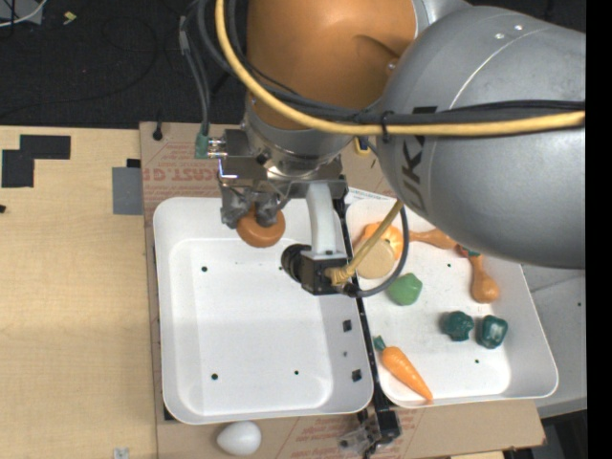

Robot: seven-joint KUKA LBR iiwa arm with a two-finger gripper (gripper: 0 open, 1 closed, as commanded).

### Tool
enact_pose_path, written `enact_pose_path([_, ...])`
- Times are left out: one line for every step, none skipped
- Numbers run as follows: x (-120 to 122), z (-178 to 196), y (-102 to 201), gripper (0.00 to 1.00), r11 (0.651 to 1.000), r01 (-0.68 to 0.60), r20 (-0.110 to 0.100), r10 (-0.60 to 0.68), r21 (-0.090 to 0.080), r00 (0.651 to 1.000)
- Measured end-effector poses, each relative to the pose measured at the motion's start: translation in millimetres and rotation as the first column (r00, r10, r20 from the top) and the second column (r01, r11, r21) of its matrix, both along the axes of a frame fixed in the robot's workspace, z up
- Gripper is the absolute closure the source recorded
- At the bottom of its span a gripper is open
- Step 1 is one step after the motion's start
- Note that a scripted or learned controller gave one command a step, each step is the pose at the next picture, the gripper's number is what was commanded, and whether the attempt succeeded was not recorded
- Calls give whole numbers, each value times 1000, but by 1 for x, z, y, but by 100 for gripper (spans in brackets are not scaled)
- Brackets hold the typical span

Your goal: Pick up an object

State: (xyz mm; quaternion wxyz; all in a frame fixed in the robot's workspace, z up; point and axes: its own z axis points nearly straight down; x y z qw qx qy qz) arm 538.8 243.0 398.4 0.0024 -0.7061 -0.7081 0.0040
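My gripper hangs over the far edge of the left white bin, under the big orange and grey wrist. Between its two dark fingers sits a small round orange object, lifted a little above the bin floor. The fingers are shut on it. The arm hides the far part of both bins.
The right bin holds a carrot, a green piece, two dark teal pieces, an orange gourd shape and a pale round object. A white egg lies on the cardboard in front of the left bin.
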Motion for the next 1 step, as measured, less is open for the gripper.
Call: enact_pose_path([109,71,0,100,1000,4,17,-4,2,1000])
